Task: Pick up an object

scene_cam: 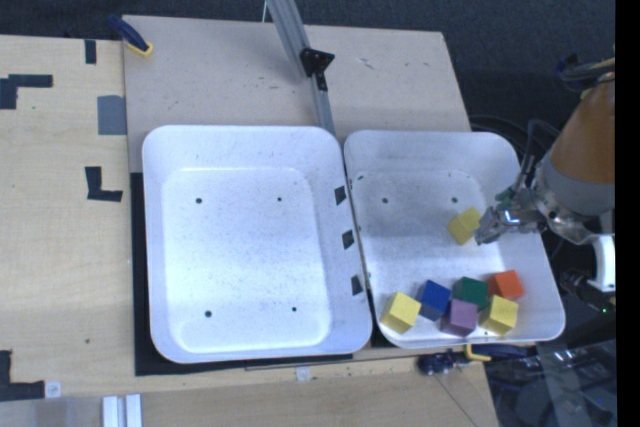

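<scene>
Blocks cluster in the right bin (400, 155): yellow (402, 311), blue (434, 298), purple (462, 315), green (470, 291), orange (507, 284), yellow (502, 314). Another yellow block (464, 226) sits apart, touching the hand (497, 223), whose state I cannot tell. Left bin (160, 155) adjoins on the desk (220, 65).

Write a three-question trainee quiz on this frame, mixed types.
1. True or false: the tool is over the left white plastic bin.
2. Which block lies apart from the cluster, next to the tool? A) blue cube B) yellow cube C) purple cube
3. Fill in: the orange cube sits in the ____ bin.

Key:
1. False; it is over the right white plastic bin.
2. B; the lone yellow cube lies beside the tool, while the blue cube and purple cube sit in the cluster near the front wall.
3. right
</scene>
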Tool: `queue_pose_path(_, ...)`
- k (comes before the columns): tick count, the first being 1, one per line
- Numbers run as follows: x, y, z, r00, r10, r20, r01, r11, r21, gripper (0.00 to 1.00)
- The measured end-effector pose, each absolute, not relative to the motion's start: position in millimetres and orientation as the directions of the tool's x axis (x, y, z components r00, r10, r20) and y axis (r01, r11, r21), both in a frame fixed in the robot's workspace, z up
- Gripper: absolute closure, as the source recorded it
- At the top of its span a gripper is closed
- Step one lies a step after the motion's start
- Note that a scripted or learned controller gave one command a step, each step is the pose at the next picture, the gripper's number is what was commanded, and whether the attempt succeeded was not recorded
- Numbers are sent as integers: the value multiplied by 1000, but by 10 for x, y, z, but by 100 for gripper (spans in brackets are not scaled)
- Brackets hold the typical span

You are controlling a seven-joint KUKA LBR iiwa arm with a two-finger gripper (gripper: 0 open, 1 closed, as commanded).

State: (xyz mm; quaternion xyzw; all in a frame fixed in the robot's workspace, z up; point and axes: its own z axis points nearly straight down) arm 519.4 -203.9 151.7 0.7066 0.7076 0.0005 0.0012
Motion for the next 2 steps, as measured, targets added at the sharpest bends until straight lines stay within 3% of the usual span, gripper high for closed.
queue_pose_path(1,5215,-2086,2143,-2,1000,-3,1000,2,6,100)
queue_pose_path(2,5223,-2082,2276,-2,1000,0,1000,2,1,100)
